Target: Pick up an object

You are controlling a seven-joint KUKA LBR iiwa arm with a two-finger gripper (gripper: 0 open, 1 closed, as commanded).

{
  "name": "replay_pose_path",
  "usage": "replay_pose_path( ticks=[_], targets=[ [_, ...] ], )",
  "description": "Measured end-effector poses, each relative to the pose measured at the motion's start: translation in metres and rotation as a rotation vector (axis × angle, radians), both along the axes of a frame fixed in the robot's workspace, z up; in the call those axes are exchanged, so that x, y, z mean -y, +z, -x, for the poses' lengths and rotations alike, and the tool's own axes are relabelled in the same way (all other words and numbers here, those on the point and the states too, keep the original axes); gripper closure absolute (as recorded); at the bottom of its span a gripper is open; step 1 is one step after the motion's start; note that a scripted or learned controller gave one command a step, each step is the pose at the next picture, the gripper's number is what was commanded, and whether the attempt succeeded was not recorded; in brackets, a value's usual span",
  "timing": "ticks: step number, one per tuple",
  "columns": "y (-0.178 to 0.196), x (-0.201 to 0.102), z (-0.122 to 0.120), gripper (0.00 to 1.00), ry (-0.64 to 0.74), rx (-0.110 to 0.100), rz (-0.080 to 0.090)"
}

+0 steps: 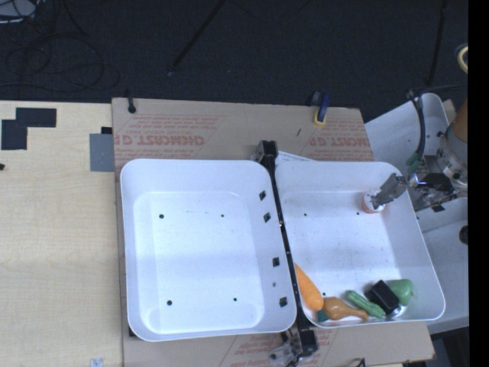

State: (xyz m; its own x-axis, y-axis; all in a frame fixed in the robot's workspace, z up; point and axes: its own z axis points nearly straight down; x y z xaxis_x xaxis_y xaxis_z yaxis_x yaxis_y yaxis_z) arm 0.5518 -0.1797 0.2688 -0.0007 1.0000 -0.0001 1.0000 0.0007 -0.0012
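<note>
Gripper (pixel 380 198) sits at the far right edge of the right bin (pixel 348 232), reaching in over that bin's right wall. Can't tell jaw state: the tip is small and blurred, with a reddish-orange blob right at it that could be a small object or part of the tool. Not calling it a grasp

Landmark = divider clip strip (pixel 276 228) between the two bins. All clear pick candidates are in the right bin's near corner, right of the strip's near end:
- orange carrot-shaped piece (pixel 307 285) lying just beside the strip, tilted along the bin wall
- tan/orange lump (pixel 340 308) next to it, further from the strip
- green elongated item (pixel 363 304) touching the lump
- black block (pixel 383 297) and a green rounded piece (pixel 401 289) furthest from the strip, touching each other

They're bunched low, probably because the bin floor slopes to that corner, so they lean on each other and the wall. Tight cluster = poor finger clearance

Left bin (pixel 199 247) is on the other side of the strip

Judgement: gripper is well apart from the cluster, at the opposite end of the right bin. If nothing's in hand, the carrot looks the most separable target
</note>
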Motion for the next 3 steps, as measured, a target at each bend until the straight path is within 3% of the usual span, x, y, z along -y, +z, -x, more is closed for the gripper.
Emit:
replay_pose_path(
  ticks=[1, 2, 3],
  targets=[
    [0.01, 0.001, 0.0, 1.0, 0.001, -0.001, 0.0],
    [-0.146, -0.06, 0.034, 1.0, 0.003, -0.019, -0.008],
    [-0.128, -0.055, 0.03, 1.0, -0.006, -0.005, -0.002]
  ],
)
